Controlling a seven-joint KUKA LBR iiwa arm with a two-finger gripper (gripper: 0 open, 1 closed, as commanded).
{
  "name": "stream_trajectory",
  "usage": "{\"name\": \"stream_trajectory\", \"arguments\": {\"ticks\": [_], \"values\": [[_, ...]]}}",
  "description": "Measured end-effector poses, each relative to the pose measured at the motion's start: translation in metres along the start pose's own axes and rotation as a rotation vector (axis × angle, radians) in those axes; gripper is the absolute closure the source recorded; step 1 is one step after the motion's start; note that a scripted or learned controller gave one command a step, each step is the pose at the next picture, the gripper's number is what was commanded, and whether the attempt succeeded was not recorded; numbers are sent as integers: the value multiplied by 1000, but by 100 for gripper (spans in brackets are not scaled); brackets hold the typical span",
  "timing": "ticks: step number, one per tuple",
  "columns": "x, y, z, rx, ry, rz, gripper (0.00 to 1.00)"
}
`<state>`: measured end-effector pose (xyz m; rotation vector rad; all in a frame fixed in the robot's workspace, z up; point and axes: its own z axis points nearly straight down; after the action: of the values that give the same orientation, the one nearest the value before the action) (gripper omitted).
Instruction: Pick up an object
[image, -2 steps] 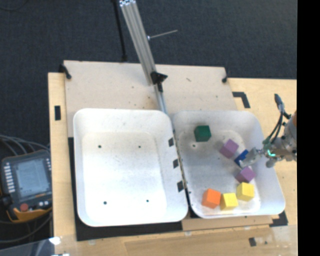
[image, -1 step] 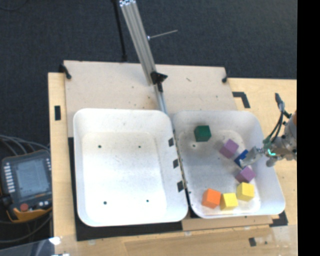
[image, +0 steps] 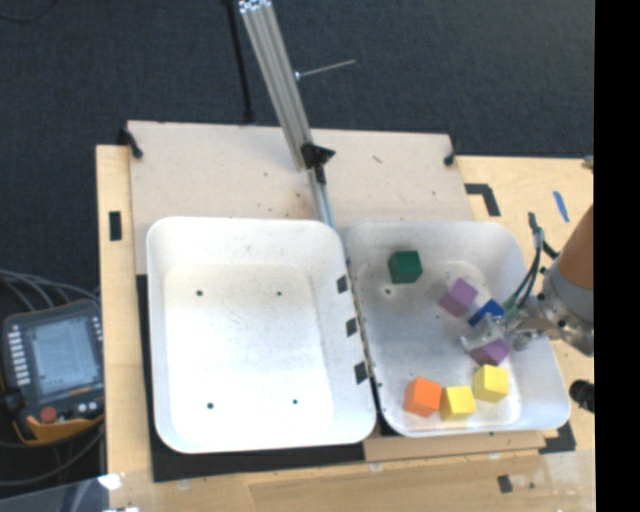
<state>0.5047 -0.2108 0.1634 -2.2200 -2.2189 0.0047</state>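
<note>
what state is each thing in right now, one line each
gripper: low in the right bin, over a purple block
right bin: holds all the blocks
left bin: no blocks in it
green cube: resting flat, apart from the others
orange cube: touching a yellow one

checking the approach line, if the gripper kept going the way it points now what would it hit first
The gripper reaches in from the right, angled down and left over the right bin. The lower purple block sits right at its tip, so it likely comes first; depth is unclear.
</note>
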Motion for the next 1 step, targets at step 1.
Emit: {"name": "stream_trajectory", "arguments": {"ticks": [1], "values": [[-2,10,34,-24,-11,4,0]]}}
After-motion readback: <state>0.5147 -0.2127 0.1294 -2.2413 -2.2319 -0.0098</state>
